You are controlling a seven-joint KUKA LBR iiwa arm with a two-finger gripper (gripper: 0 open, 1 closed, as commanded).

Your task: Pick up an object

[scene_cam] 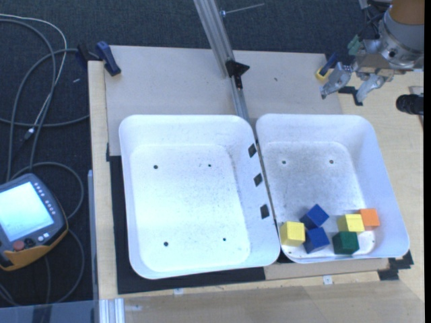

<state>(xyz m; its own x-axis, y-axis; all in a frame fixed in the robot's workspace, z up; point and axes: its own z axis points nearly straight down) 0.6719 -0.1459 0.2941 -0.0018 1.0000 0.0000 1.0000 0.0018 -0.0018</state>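
Blocks: six small coloured cubes huddle at the near end of the right white plastic bin [377, 153]: a yellow cube [293, 233], two blue cubes [314, 215] and [316, 239], a dark green cube [346, 242], a second yellow cube [351, 223] and an orange cube [370, 217].
Gripper: the grey two-finger gripper [347, 89] hangs above the bare table beyond the right bin's far rim, its fingers spread apart and holding nothing.
Key relation: the cluster lies well apart from the gripper, toward the camera and down into the bin; the reach would have to cross the whole length of the right bin.
Easiest target, as a judgement: the yellow cube at the cluster's left edge or the upper blue cube, since each has open bin floor on at least one side.
Crowding: the cubes sit touching or just beside one another, and the green and orange ones lie close to the bin's near wall, which could block a finger.
Surroundings: the left white bin [135, 140] sits alongside; a slanted aluminium rail [215, 29] runs down to the seam between the bins; a blue clamp [108, 57] grips the table's far left corner.
Off the table: a teach pendant [27, 221] and loose cables [40, 79] lie on the dark carpet.
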